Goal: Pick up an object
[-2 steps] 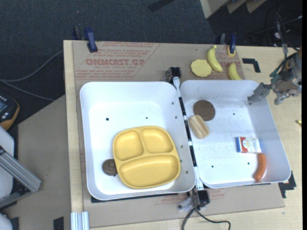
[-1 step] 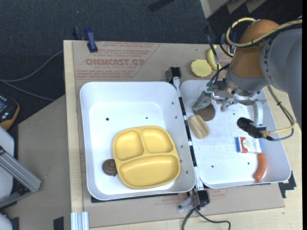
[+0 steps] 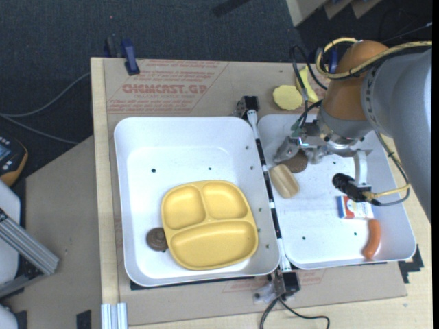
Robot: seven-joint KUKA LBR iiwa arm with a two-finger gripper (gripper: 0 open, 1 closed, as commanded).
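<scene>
My gripper (image 3: 296, 149) hangs low over the left part of the right bin (image 3: 322, 252), with the grey arm and its orange band reaching in from the right. Directly under it lies a small dark brown round object (image 3: 297, 163), partly hidden by the gripper; whether it is gripped cannot be told. A tan cylinder-shaped block (image 3: 283, 181) lies just below and left of it, against the bin's left wall. Further right in the same bin are a small red, white and blue box (image 3: 355, 208) and an orange sausage (image 3: 372, 240).
The left bin (image 3: 137, 142) holds a yellow divided plate (image 3: 208, 223) with a small brown round object (image 3: 157, 238) at its left edge. A yellow lump (image 3: 287, 98) sits on the bench behind the right bin. A blue clamp (image 3: 129, 57) stands at the bench's far left corner.
</scene>
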